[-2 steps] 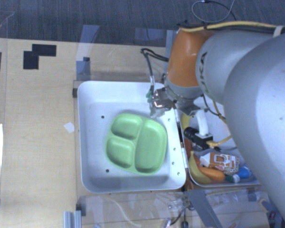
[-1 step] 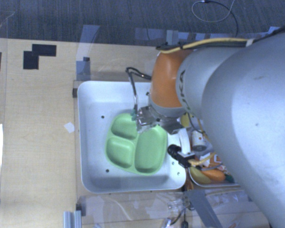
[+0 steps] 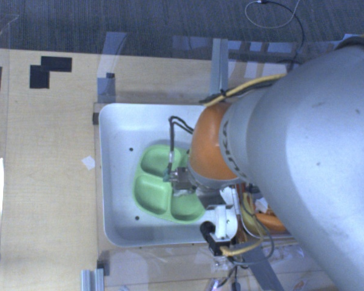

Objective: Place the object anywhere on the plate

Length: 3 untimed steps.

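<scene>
A light green plate (image 3: 153, 187) with several compartments lies in the left white bin (image 3: 118, 162). My arm's orange band (image 3: 209, 150) and grey body cover the plate's right part. The gripper (image 3: 181, 183) hangs directly over the plate's right side, seen from above as a small grey block below the wrist. Nothing held by it can be made out. An orange object (image 3: 272, 221) shows partly beneath the arm, to the right of the plate, in the area of the right bin.
The arm's large grey body (image 3: 309, 156) hides nearly all of the right bin. Cables and a white connector (image 3: 225, 223) hang near the bin's front edge. The wooden bench (image 3: 42, 180) stretches out to the left.
</scene>
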### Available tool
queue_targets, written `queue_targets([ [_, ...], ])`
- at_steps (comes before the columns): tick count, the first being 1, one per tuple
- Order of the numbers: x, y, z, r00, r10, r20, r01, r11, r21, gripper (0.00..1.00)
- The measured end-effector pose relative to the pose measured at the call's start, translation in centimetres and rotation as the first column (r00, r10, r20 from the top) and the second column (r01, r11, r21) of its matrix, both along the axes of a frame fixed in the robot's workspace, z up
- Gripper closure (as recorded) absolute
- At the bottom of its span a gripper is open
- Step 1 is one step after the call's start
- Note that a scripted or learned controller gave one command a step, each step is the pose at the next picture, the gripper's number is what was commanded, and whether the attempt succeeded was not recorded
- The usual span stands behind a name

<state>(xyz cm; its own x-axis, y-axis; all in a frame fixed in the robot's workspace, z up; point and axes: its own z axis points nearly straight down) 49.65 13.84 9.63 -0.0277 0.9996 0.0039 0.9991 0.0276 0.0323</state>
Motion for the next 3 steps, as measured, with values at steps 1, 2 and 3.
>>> queue_targets([
  [1,0.2,8.0,0.0,0.88,-0.476,-0.005,0.476,0.88,0.002,1.0],
  [2,0.1,8.2,0.0,0.847,-0.532,-0.004,0.532,0.847,0.002,1.0],
  [3,-0.9,5.7,9.3,0.92,-0.392,-0.03,0.392,0.92,-0.002,1.0],
])
